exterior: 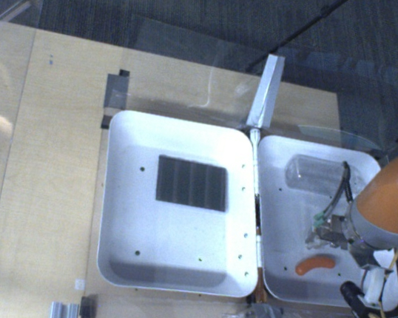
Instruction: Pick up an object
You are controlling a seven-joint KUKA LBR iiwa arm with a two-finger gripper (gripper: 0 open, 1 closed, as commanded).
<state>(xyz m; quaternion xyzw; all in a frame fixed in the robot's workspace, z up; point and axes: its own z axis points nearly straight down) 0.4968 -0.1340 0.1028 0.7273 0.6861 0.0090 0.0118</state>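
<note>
Two things lie within reach of the gripper (319,237), in the right bin (278,275).
Orange sausage (314,266) sits just below it, clear bottle (315,173) above; finger state unclear, so a descent may close between both.

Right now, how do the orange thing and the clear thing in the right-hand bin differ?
The orange thing is small, thin, solid in colour and sausage-shaped; the clear thing is much bigger, see-through and rounded like a tube or jar on its side. The orange thing lies near the bin's front edge, just below the robot's wrist, while the clear thing lies near the back edge. Both lie flat, crosswise, in the right bin, and both are untouched.
</note>
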